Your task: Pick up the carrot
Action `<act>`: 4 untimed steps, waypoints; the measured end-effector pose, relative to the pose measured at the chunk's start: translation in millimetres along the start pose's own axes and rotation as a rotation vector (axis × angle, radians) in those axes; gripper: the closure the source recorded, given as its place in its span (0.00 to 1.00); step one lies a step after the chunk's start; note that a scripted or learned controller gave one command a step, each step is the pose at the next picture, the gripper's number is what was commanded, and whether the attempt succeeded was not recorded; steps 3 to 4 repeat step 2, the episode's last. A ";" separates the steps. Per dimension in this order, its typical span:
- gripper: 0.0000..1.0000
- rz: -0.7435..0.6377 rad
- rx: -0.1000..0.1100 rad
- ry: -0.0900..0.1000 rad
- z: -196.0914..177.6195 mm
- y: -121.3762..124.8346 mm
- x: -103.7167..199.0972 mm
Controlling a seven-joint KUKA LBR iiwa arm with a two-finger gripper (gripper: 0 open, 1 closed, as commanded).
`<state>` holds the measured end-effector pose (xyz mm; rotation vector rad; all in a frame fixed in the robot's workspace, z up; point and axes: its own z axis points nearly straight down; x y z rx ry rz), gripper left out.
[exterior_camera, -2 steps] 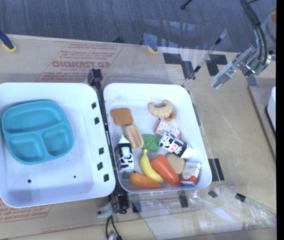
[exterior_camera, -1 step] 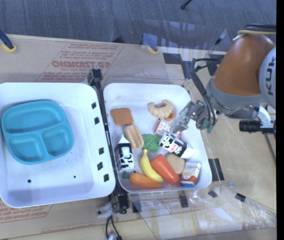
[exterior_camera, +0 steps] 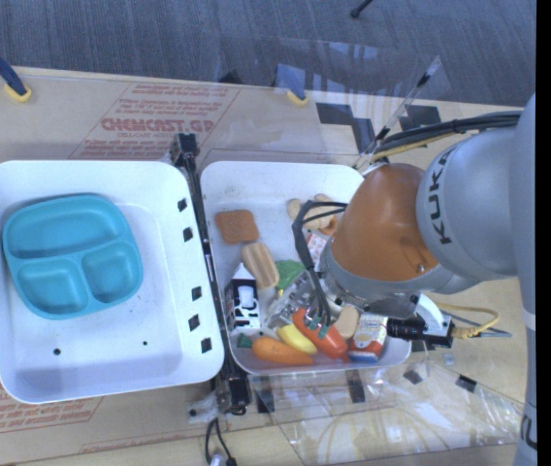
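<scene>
Two shallow white bins sit side by side: the left bin (exterior_camera: pixel 23 357) and the right bin (exterior_camera: pixel 266 178). The left one holds one blue three-compartment tray (exterior_camera: pixel 70 252). In the right one, partly hidden under the arm, lie one carrot (exterior_camera: pixel 280 351), one brown cracker-like square (exterior_camera: pixel 238 226), one tan bread-like stick (exterior_camera: pixel 260 265), one yellow banana-shaped piece (exterior_camera: pixel 296 339), one red piece (exterior_camera: pixel 318 336) and one black-and-white carton (exterior_camera: pixel 244 306). Further items beneath the arm cannot be counted.

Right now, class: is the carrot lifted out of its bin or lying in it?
Lying in it. The carrot rests flat near the front wall of the right bin, among other toy foods.
</scene>
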<state>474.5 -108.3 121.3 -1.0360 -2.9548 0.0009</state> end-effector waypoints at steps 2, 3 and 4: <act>0.00 -0.545 -0.001 -0.014 27.8 -50.6 -75.4; 0.00 -0.545 -0.001 -0.014 27.8 -50.6 -75.4; 0.00 -0.545 -0.001 -0.014 27.8 -50.6 -75.4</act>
